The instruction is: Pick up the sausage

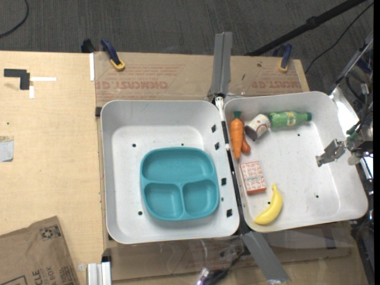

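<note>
Against the right bin's [332,209] left wall lies an orange carrot [236,135] with a green top. A short orange-brown piece [245,146] presses against its right side; it may be the sausage, but I cannot tell for sure. My gripper [333,151] hangs low over the right side of the same bin, near its right wall and well to the right of that piece. Nothing shows in its grasp.
The right bin also holds a small can [257,125], a green bottle [289,119] lying at the back, a pink box [253,177] and a banana [269,206] at the front. A teal divided plate [179,183] sits in the left bin [119,159].
</note>
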`<state>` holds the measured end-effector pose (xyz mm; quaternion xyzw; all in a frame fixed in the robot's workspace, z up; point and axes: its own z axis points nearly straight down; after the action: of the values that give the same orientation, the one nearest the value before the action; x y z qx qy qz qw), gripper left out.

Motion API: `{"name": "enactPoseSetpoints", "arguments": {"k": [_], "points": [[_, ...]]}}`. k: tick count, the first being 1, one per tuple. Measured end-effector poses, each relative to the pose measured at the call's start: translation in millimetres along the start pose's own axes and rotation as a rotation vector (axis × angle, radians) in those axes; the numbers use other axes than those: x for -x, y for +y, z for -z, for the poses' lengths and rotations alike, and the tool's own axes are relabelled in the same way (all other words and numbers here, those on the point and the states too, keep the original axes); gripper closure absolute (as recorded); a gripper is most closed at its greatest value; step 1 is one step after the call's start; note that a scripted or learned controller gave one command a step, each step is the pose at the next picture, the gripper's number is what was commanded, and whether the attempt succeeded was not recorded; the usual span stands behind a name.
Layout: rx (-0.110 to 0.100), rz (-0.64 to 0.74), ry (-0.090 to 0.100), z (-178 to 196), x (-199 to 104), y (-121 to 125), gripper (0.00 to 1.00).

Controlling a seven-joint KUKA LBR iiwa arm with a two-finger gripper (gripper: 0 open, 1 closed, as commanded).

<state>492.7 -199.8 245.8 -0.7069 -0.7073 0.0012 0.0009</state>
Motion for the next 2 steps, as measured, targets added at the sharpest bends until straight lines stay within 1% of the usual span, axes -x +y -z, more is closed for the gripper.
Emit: {"name": "enactPoseSetpoints", "arguments": {"k": [1, 2], "points": [[-0.001, -0.079, 0.000, -49, -53, 72, 0.00], [0.000, 0.173, 0.000, -118, -103, 99, 0.00]]}}
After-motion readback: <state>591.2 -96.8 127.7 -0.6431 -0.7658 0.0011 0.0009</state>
